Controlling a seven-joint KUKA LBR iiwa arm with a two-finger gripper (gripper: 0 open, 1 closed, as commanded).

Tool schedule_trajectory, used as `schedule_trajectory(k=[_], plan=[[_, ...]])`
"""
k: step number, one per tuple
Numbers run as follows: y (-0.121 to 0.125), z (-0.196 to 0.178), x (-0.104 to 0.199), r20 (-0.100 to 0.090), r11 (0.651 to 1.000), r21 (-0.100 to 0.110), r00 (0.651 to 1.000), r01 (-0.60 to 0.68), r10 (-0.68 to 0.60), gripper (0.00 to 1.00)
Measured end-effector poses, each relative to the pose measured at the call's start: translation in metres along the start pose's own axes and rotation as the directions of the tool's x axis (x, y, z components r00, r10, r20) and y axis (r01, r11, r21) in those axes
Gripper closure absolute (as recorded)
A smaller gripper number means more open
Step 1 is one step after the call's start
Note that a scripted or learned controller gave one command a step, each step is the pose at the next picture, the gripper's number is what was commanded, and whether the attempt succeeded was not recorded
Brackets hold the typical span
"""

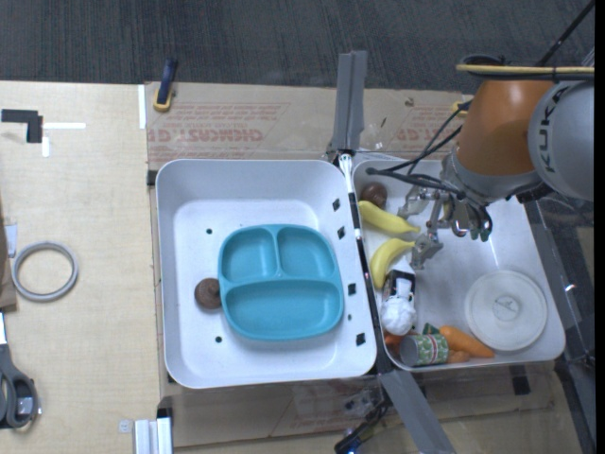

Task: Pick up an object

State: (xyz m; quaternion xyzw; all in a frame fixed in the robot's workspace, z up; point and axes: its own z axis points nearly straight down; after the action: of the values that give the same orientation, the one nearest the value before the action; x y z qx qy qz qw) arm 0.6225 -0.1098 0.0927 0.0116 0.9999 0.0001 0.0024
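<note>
My gripper [427, 246] hangs low in the right bin [529, 235], its fingers pointing down just right of two yellow bananas [386, 219], [386, 258]. Nothing shows between the fingers. A dark brown round fruit [374, 195] sits at the bin's far left corner. Near the front of the bin lie a white and black figure [399, 305], a green can [425, 349] and an orange carrot [465, 341]. A clear round lid [506, 309] rests at the bin's right.
The left bin [180, 253] holds a blue divided plate [281, 282] and a brown round object [207, 293] beside it. A tape roll [42, 270] and scissors [17, 397] lie on the bench at the left. A grey divider post [349, 102] stands between the bins.
</note>
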Motion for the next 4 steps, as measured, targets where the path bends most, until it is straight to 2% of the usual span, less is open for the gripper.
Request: schedule_trajectory(k=[1,2,3,4], plan=[[-0.11,-0.001,0.09,0.002,0.982,-0.004,0.982,0.187,-0.187,0.0],[-0.027,0.0,0.045,0.0,0.986,-0.001,0.986,0.168,-0.168,0.0],[-0.101,-0.112,0.097,0.0,0.973,0.001,0.973,0.229,-0.229,0.0],[-0.053,0.0,0.01,0.001,0.932,-0.001,0.932,0.361,-0.361,0.0]])
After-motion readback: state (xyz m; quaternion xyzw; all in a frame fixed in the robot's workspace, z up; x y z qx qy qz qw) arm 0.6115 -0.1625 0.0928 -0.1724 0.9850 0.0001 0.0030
